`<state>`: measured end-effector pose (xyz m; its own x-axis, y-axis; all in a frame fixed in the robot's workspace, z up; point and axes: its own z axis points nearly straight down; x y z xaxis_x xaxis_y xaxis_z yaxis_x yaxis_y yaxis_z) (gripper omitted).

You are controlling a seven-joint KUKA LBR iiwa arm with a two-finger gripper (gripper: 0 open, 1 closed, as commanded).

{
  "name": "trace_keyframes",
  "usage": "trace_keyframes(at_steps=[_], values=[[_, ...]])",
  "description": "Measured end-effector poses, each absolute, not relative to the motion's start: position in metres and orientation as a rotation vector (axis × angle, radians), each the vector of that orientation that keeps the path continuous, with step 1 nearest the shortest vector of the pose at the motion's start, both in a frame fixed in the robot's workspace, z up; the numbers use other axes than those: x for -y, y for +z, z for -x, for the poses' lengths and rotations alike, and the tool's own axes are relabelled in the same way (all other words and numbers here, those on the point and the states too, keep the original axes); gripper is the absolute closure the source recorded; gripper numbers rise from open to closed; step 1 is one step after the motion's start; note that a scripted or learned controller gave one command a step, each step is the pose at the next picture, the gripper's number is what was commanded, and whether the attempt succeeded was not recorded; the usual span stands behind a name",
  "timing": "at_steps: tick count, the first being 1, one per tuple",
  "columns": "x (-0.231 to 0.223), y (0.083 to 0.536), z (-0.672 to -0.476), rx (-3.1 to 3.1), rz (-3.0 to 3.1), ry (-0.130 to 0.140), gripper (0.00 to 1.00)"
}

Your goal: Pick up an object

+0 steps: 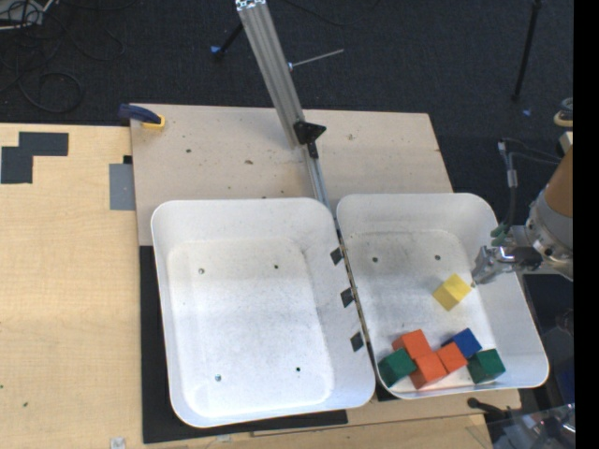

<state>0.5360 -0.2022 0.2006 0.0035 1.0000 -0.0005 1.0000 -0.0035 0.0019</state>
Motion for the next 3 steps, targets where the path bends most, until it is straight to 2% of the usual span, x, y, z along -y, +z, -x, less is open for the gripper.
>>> trace_keyframes(at_steps=[1,2,3], values=[[0.208,0.263,-0.537,-2.219,-2.218,0.003,1.0],[0.209,0.274,-0.537,-2.223,-2.22,0.0,1.0],[0.15,0.274,-0.533,-2.229,-2.219,0.0,1.0]])
